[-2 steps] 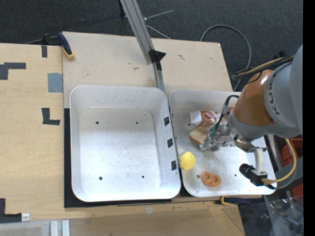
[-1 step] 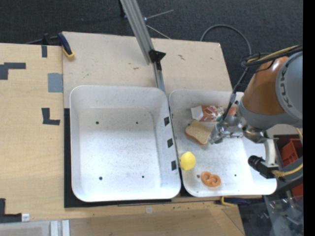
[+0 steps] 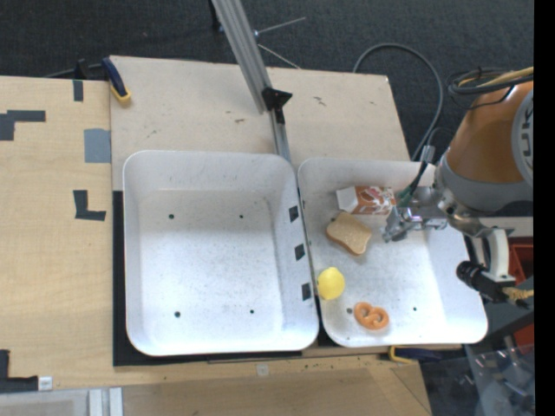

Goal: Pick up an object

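Note:
The right white bin (image 3: 451,319) holds a slice of toast (image 3: 349,233), a white and red packet (image 3: 368,199), a yellow lemon (image 3: 330,282) by its left wall and an orange pretzel (image 3: 371,316) near the front. My gripper (image 3: 396,229) hangs low over this bin, just right of the toast and below the packet. Nothing shows between its fingertips from this angle.
The left white bin (image 3: 212,250) lies beside the right one, sharing a divider with black clips (image 3: 299,251). A slanted metal rail (image 3: 247,46) reaches in from the top. The grey and orange arm (image 3: 490,159) fills the right side over the bin's edge.

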`<state>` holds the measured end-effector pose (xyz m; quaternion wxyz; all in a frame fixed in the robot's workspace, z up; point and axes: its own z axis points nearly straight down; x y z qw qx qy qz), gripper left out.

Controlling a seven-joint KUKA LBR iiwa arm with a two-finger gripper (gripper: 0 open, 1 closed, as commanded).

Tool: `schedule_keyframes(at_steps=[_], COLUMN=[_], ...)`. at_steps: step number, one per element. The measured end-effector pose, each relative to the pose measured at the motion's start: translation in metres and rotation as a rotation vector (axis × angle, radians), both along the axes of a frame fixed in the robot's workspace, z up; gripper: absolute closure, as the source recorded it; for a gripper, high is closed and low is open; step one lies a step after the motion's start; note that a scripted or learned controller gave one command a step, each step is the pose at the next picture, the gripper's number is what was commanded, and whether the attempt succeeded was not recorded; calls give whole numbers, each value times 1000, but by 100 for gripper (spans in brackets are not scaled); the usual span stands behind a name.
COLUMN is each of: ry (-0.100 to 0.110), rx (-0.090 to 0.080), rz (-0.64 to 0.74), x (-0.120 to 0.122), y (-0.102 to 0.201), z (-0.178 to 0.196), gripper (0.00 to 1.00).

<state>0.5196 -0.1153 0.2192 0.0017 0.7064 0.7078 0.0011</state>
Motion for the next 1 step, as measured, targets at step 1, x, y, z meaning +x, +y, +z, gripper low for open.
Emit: schedule_keyframes(at_steps=[1], ry=[-1], rx=[0], rz=[0], x=[5], y=[5], z=[61], gripper=[100])
